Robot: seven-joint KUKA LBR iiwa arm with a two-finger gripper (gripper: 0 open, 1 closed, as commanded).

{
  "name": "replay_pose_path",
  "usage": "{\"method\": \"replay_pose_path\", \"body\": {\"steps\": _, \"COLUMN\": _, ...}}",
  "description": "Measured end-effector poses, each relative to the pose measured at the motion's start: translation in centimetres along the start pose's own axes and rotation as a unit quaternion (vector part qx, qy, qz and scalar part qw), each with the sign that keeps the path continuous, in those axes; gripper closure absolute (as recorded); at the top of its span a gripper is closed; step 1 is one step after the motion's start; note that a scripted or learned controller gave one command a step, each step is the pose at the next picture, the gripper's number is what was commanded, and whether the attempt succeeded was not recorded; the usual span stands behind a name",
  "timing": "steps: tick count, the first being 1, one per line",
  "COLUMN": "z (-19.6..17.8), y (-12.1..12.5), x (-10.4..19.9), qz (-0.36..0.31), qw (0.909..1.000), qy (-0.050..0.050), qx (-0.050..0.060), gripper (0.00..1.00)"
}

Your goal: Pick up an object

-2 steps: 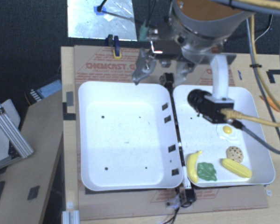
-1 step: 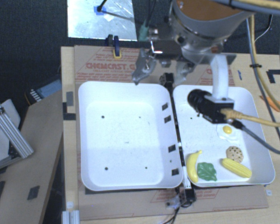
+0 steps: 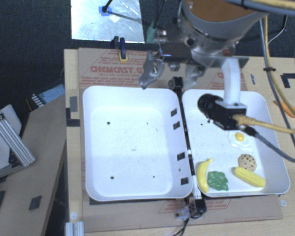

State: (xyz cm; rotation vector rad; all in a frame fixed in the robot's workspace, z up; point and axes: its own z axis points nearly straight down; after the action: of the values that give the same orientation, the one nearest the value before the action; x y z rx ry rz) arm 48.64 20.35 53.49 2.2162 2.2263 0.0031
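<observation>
Right bin, 5 o'clock corner: banana (image 3: 203,175), green leaf (image 3: 218,180), corn cob (image 3: 249,176), cookie (image 3: 247,161), fried egg (image 3: 240,138) seen lying flat.

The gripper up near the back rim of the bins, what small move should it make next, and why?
Probably swing toward the front of the right bin and start descending. The gripper hangs high near the back rim, while the banana, green piece, corn, cookie and egg all lie near the front.

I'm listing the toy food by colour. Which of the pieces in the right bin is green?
The leafy green piece, lying near the bin's front edge just right of the banana. The banana and the corn cob are yellow, the cookie tan, the fried egg white and yellow.
</observation>
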Motion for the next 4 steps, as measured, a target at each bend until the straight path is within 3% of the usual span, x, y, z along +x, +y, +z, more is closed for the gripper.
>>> {"method": "replay_pose_path", "body": {"steps": 2, "z": 0.0, "y": 0.0, "x": 0.0, "qz": 0.0, "qw": 1.0, "qy": 0.0, "qx": 0.0, "gripper": 0.0}}
{"method": "replay_pose_path", "body": {"steps": 3, "z": 29.8, "y": -0.2, "x": 1.1, "qz": 0.002, "qw": 1.0, "qy": -0.003, "qx": 0.007, "gripper": 0.0}}
{"method": "replay_pose_path", "body": {"steps": 4, "z": 32.5, "y": -0.1, "x": 3.1, "qz": 0.001, "qw": 1.0, "qy": -0.001, "qx": 0.003, "gripper": 0.0}}
